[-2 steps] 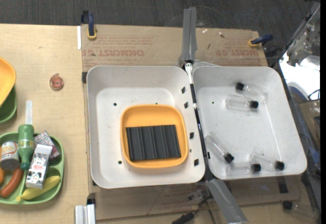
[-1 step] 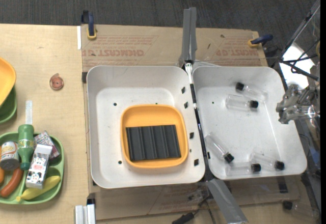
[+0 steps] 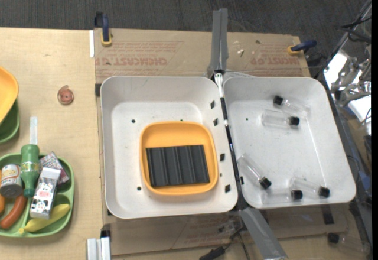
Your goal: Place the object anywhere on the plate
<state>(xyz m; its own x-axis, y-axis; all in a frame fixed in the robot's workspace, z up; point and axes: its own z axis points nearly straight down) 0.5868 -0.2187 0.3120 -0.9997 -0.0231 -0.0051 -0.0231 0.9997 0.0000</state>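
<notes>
Frankly, you cannot tell from this view whether the gripper is open or closed, or whether it holds or touches anything.

Nearest you, at the lower left, one green compartmented plastic tray (image 3: 59,217) sits on the wooden table (image 3: 47,64), holding toy food, among it a green bottle (image 3: 29,169).

Next come the two shallow white bins. In the left bin (image 3: 118,105) you have one orange square plate with rounded corners (image 3: 177,130), and one dark grey ribbed rectangular slab (image 3: 178,165) lies flat on it, inside the rim. In the right bin (image 3: 307,146) you can count five clear plastic vials with black caps (image 3: 281,118), scattered: three along the near wall, two toward the far side, all well apart from the plate.

Farther back, one sheet of brown cardboard (image 3: 153,55) lies under both bins, pinned at its far corners by two clamps (image 3: 104,29).
</notes>
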